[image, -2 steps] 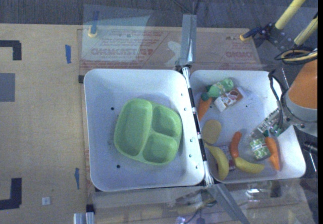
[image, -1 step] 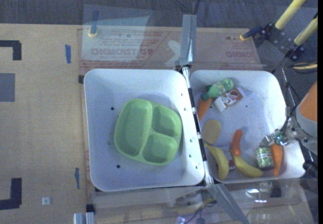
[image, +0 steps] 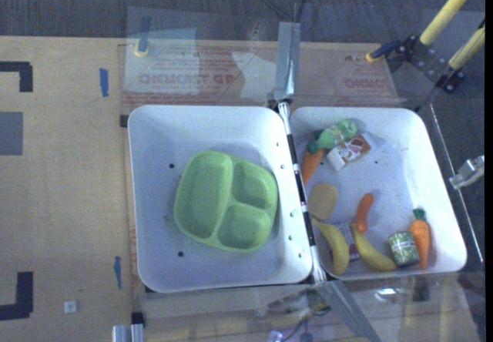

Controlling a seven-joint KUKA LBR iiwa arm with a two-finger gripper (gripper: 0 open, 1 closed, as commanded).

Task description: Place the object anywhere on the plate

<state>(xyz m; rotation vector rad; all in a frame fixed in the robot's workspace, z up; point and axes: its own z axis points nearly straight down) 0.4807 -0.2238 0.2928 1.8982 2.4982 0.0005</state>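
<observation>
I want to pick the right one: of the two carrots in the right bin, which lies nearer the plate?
The carrot by the divider, at the bin's upper left. The other carrot lies by the far right wall, beside the small can.

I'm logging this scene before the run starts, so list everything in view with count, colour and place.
bins: 2, white, side by side on the bench
plate: 1, green, divided, left bin
bananas: 2, yellow, right bin, near edge
carrots: 2, orange, right bin, one at each side
can: 1, green, beside the right carrot
potato: 1, tan, right bin, left side
packet: 1, white and red, right bin, far end
claw: 1, grey, right bin's outer edge
</observation>
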